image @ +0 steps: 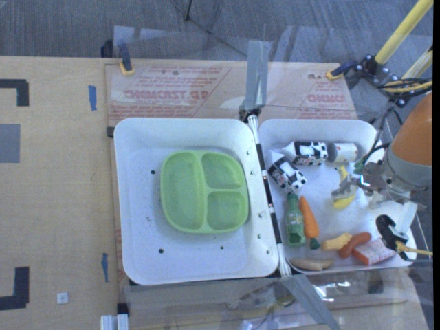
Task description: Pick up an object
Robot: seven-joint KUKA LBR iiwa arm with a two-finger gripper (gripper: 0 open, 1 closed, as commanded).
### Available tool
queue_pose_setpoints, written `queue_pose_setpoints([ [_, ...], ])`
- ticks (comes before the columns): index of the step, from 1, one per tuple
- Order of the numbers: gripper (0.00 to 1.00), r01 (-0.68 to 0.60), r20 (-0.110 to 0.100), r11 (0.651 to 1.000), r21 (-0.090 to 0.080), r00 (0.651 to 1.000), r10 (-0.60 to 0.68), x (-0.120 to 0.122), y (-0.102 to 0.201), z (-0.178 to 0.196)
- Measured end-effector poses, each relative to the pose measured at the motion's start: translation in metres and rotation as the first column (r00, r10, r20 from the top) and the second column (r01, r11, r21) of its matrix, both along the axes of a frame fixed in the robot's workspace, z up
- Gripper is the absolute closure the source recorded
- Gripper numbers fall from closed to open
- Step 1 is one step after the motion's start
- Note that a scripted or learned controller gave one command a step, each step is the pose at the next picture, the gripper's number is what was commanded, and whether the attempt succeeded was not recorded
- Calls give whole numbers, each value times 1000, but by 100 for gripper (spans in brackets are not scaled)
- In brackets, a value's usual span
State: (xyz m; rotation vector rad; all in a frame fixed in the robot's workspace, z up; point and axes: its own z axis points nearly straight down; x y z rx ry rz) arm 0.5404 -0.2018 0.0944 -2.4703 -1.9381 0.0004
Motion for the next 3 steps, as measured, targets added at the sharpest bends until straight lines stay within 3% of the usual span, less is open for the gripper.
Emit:
queue_pose_setpoints([
  [1,100,4,2,1000,0,1000,-4,0,-1,10],
  [2,100,6,4,1000,-1,1000,-6,0,-2,19],
  [3,100,-14,2,1000,-2,1000,14,-4,49,137],
])
